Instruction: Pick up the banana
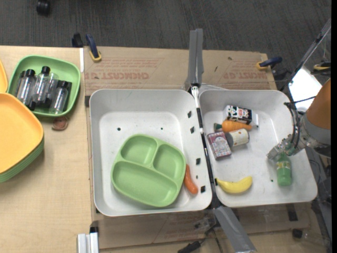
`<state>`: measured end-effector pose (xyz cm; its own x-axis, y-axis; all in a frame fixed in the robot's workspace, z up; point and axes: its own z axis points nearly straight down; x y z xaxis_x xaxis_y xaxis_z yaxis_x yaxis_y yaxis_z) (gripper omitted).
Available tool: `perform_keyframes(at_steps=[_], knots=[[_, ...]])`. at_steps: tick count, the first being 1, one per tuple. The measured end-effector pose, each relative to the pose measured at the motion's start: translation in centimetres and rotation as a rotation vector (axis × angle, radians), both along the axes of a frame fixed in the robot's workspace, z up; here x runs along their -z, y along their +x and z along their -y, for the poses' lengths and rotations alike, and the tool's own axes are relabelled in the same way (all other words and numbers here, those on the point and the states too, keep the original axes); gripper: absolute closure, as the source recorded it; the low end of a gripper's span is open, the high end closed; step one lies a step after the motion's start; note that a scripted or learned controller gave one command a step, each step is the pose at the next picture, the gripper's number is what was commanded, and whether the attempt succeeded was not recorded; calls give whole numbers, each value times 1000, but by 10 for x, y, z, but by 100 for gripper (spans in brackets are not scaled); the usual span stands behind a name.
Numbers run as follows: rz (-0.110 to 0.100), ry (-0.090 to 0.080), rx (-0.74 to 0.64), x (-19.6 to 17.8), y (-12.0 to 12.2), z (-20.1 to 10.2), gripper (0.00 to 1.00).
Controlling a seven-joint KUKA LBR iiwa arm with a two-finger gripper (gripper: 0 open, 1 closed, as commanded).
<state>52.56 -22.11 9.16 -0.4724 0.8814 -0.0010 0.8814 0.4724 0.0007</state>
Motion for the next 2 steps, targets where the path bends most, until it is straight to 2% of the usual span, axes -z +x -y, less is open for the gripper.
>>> perform_keyframes(at_steps=[1,2], knots=[[-1,1,-22,0,-21,-17,100],[1,-1,-41,-3,12,-5,100]])
